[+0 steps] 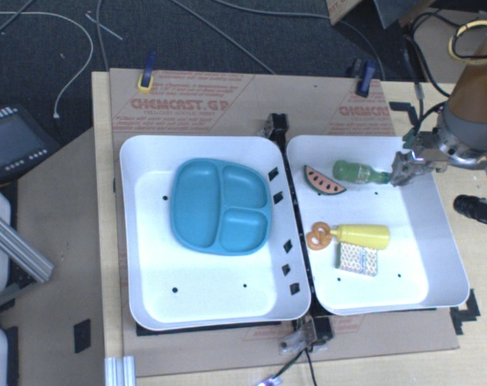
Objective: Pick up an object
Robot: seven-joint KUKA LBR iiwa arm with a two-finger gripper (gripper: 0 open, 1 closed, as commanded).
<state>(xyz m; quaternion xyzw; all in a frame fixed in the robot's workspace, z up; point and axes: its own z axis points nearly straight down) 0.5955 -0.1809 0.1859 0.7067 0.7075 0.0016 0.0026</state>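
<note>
where gripper (406, 170) hovers, green bottle (358, 172) beside

arm (472, 103) cut off at right

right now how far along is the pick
Done: the claw has reached the right bin, at the end of the green bottle. In hand: nothing visibly lifted; the bottle lies on the bin floor. Left: grasp and raise it, or the watermelon slice or yellow piece.
</note>
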